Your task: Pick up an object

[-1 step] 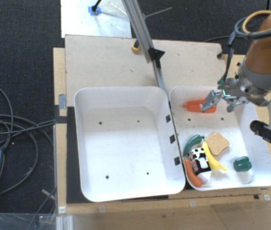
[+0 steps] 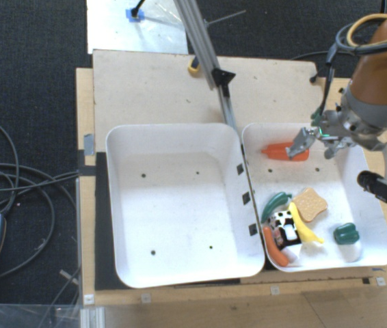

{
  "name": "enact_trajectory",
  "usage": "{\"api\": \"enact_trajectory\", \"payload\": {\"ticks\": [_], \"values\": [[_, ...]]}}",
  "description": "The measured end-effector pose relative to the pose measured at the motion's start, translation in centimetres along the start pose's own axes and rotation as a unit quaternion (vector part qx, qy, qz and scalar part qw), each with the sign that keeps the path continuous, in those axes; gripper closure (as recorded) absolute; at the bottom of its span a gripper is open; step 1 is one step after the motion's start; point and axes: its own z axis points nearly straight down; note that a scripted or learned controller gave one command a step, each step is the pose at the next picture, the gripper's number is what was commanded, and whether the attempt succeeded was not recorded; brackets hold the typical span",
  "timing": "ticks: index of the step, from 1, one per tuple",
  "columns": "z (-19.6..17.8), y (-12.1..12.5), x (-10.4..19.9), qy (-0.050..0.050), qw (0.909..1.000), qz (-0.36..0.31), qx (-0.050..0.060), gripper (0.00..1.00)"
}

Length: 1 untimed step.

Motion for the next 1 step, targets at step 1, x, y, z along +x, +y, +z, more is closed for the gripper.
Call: {"api": "enact_trajectory", "payload": {"ticks": [1], "values": [[4.17,0.15,-0.03,0.0,1.0,0.001,0.002,0.0]]}}
